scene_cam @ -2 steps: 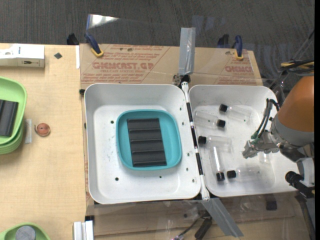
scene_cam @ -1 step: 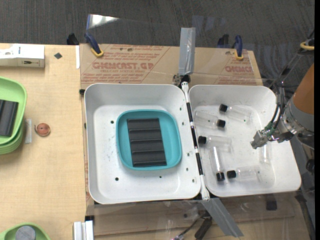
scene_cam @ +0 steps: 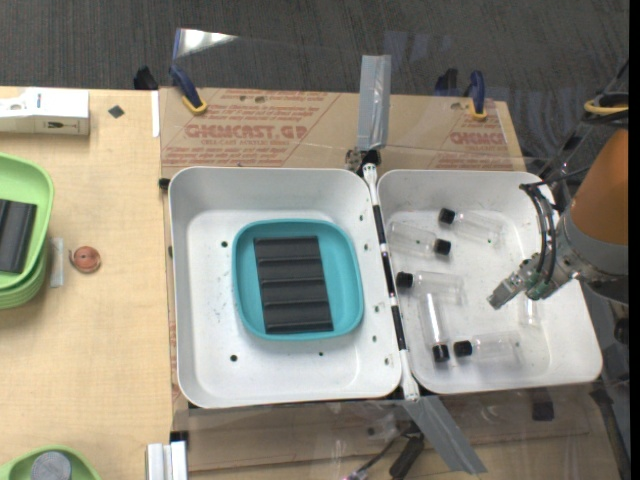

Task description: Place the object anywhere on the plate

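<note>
**Reaching into the vial bin, nothing lifted yet**

While my gripper point(scene_cam: 512, 290) hangs low over the right shallow white plastic bin point(scene_cam: 560, 368), I judge the task to be at its pick stage: nothing sits between my fingers that I can make out, and whether they are spread or pressed together I cannot tell from this slanted look down.

My targets are the clear plastic vials with black caps point(scene_cam: 440, 230), scattered across the right bin's floor. Several lie on their sides; their bodies are nearly see-through against the white, so the black caps are the surest marks. One vial point(scene_cam: 434, 328) lies lengthwise near the bin's lower middle, and another point(scene_cam: 490, 348) lies crosswise just beside it. My gripper is near these two, touching neither as far as I can see.

Over in the left white bin point(scene_cam: 200, 358) rests the teal rounded-square plastic plate point(scene_cam: 345, 268), smooth-rimmed, carrying a black ribbed rectangular insert point(scene_cam: 292, 284). No vial lies on it.

Next I would need to settle over one vial, close across its narrow round body, not along it, lift, and carry it left over the divider. Slick round tubes may roll or slip.
</note>
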